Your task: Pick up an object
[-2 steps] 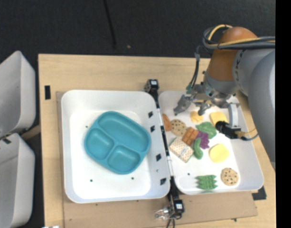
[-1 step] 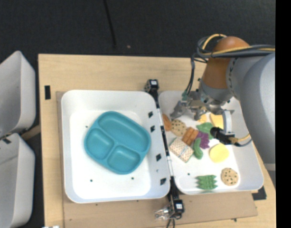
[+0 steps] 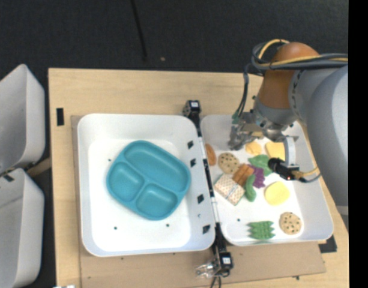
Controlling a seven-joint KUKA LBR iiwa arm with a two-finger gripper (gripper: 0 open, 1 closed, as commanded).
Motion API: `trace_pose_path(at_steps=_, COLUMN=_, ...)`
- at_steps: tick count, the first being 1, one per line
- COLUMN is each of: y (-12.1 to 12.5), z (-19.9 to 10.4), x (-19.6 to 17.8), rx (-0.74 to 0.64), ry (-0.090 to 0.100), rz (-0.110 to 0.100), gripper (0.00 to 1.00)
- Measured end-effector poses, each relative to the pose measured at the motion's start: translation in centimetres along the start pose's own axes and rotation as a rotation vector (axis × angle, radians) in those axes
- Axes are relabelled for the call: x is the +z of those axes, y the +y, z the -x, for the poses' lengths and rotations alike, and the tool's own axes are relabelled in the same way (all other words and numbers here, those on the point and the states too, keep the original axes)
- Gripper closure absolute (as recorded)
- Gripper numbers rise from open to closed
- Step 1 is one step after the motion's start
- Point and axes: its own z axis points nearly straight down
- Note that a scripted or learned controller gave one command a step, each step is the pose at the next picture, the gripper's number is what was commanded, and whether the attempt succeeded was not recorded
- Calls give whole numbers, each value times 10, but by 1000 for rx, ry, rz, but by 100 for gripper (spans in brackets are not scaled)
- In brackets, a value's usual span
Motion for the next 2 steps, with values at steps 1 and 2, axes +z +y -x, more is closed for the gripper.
trace_pose_path(at_steps=1, y=5, z=5, x=-63, rx=0, ry=0, rz=5, gripper=100)
trace_pose_path(at_steps=2, y=8, z=9, x=-105, rx=-3, ry=1, rz=3, gripper=100)
